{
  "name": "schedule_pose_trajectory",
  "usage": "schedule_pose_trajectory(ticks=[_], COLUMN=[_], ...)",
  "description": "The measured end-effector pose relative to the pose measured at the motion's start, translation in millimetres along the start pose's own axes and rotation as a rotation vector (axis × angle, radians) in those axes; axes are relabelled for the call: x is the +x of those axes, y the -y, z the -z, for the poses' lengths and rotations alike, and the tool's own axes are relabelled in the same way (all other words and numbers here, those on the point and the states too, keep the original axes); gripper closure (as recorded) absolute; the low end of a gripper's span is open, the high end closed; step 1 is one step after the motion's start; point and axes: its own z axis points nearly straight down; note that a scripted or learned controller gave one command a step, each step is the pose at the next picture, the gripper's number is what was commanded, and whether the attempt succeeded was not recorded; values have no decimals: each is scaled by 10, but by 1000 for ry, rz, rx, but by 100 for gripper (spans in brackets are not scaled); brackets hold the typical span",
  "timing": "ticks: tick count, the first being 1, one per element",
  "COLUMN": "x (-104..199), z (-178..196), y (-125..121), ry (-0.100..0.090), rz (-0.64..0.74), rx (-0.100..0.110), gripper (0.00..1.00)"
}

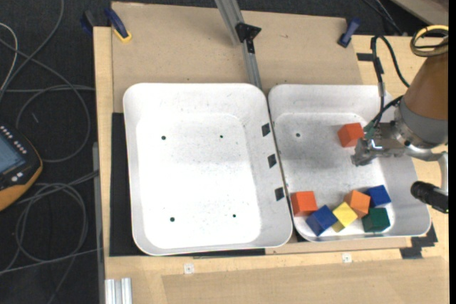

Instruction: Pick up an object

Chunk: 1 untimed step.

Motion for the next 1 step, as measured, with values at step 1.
schedule_pose_trajectory(ticks=[1], x=[-3], z=[541], y=[-23], ry=[0], rz=[0], rx=[0], gripper=[100])
